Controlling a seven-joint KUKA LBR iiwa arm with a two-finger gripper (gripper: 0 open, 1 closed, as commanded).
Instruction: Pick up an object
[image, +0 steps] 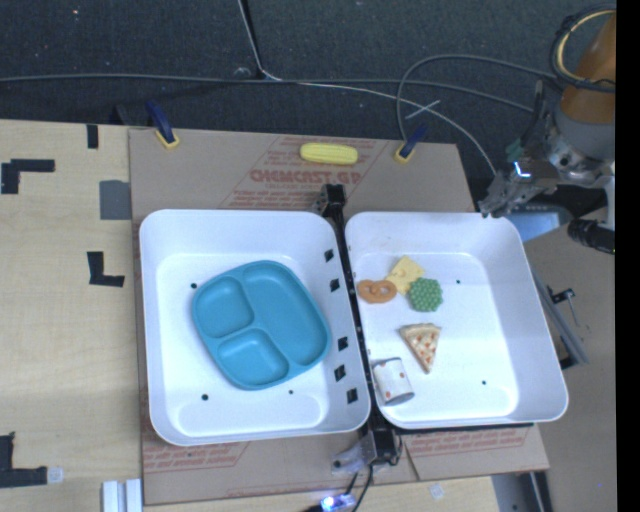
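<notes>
Bins sit side by side: the left white bin (160, 330) bears a blue three-compartment plastic tray (260, 322). Lower in the right white bin (530, 340) lies a small silver-and-red can (392, 381), then a pizza-slice toy (422, 345), a green round toy (426, 294), a brown pretzel toy (377, 291) and a yellow cheese-like piece (405, 270). Upper right, the gripper (505, 195) hovers outside the bin; whether it is apart or together, I cannot tell. Approach step: next it must descend over one item.
</notes>
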